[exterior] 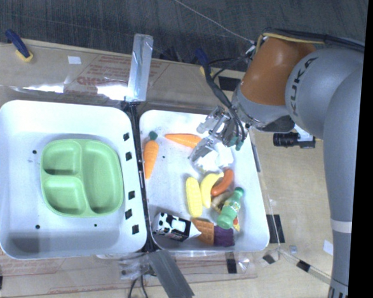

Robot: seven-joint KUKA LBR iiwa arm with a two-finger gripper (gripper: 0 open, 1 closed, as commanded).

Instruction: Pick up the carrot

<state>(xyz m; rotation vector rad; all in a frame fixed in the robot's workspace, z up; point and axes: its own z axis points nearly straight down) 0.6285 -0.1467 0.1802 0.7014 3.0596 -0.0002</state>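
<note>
Hovering over the right shallow white bin (259, 182), jaws (214, 141) of unclear state, just right of tapered orange plastic carrot (182, 139).

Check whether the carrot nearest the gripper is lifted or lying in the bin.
Lying in the bin. The carrot rests flat on the right bin floor, beside the gripper, not between its fingers.
</note>
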